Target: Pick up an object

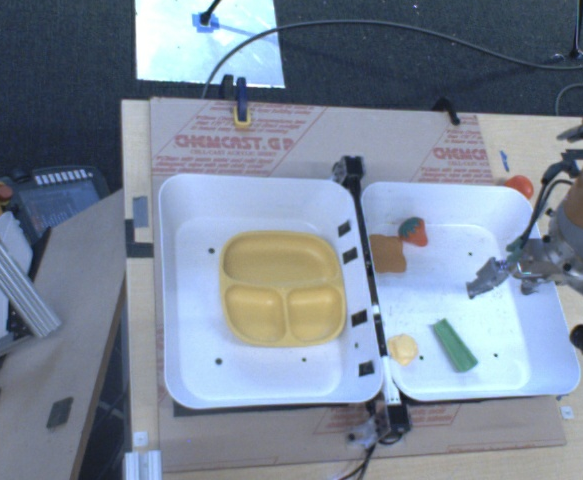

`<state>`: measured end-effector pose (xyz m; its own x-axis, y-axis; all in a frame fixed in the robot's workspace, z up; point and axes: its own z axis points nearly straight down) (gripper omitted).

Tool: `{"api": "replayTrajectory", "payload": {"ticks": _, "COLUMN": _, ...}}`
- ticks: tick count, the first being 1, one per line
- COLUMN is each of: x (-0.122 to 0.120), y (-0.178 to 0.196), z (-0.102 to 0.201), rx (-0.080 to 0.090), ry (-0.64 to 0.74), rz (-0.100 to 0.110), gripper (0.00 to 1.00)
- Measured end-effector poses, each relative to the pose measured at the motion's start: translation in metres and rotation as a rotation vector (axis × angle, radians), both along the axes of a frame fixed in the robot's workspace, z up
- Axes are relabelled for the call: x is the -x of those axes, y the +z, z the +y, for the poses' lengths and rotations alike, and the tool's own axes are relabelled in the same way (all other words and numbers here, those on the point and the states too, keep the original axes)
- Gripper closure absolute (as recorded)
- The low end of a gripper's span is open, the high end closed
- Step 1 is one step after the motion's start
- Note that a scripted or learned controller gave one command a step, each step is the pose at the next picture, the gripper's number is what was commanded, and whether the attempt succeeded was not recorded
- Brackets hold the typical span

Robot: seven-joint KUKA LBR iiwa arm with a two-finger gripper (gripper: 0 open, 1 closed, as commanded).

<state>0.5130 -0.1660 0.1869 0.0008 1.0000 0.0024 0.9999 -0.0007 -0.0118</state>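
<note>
My gripper (506,279) hangs over the right part of the right bin (546,368), open, with nothing between its fingers. In that bin lie a green block (454,345) below and left of the gripper, a small yellow piece (403,348) by the bin's front left corner, an orange-brown block (388,254) against the left wall, and a red and green strawberry-like toy (413,231) just behind it. All of them lie apart from the gripper.
The left bin (186,268) holds a yellow divided plate (279,287). A black divider (363,278) runs between the bins. A small orange ball (518,184) sits outside the right bin's far right corner.
</note>
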Motion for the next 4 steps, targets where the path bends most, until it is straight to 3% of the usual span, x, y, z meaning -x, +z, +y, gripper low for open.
{"api": "replayTrajectory", "payload": {"ticks": 1, "x": -0.003, "y": 0.007, "z": 0.001, "rx": 0.003, "ry": 0.004, "rz": -0.013, "gripper": 0.0}}
{"api": "replayTrajectory", "payload": {"ticks": 3, "x": 0.0, "y": -0.098, "z": -0.009, "rx": 0.001, "ry": 0.002, "rz": -0.009, "gripper": 0.0}}
{"api": "replayTrajectory", "payload": {"ticks": 4, "x": -0.002, "y": -0.085, "z": -0.01, "rx": 0.003, "ry": 0.002, "rz": -0.015, "gripper": 1.0}}
